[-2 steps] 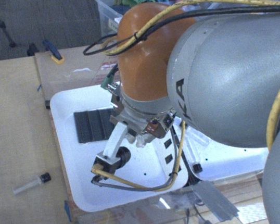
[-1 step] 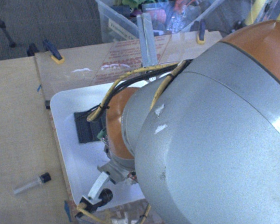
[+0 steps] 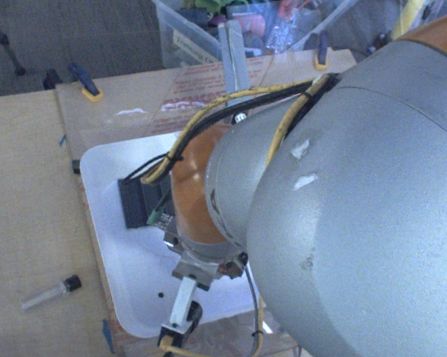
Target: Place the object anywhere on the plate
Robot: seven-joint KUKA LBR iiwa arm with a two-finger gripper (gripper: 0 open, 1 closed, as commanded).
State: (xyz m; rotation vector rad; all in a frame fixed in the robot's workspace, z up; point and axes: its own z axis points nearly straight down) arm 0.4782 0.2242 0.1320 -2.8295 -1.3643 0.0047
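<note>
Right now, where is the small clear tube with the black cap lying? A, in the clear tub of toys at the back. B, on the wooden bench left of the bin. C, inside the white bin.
B: the tube lies on the bare wooden bench, outside the white bin, to its left.

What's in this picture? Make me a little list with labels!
arm: grey arm with an orange band, reaching in from the right over the white bin
white bin: shallow, partly covered by the arm
bench: pale wood
small tube: clear with a dark cap, lying on the bench left of the bin, outside it
toy tub: clear, full of colourful things, beyond the bench
</note>
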